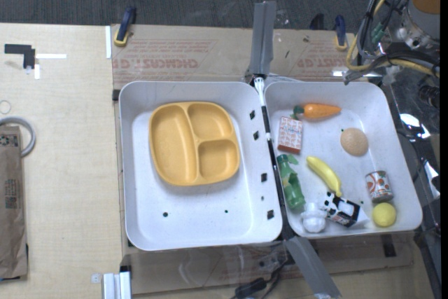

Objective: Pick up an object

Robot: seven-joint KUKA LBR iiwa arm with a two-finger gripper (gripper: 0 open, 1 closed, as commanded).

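Observation:
The right bin (392,124) holds several small items: an orange carrot (319,110) at the back, a red and white carton (290,134), a tan egg-shaped ball (354,141), a yellow banana (324,174), a green bottle (290,182), a small can (378,186), a yellow lemon (383,214), a black and white toy (341,210) and a white lump (314,222). The arm's wrist (413,17) with its cables hangs at the top right, beyond the bin's back corner.
The left bin (140,171) holds a yellow divided plate (195,143). A grey divider post (263,38) stands behind the seam between the bins. Blue clamps (126,24) hold cardboard at the back. A brown paper bag (10,199) lies at the far left.

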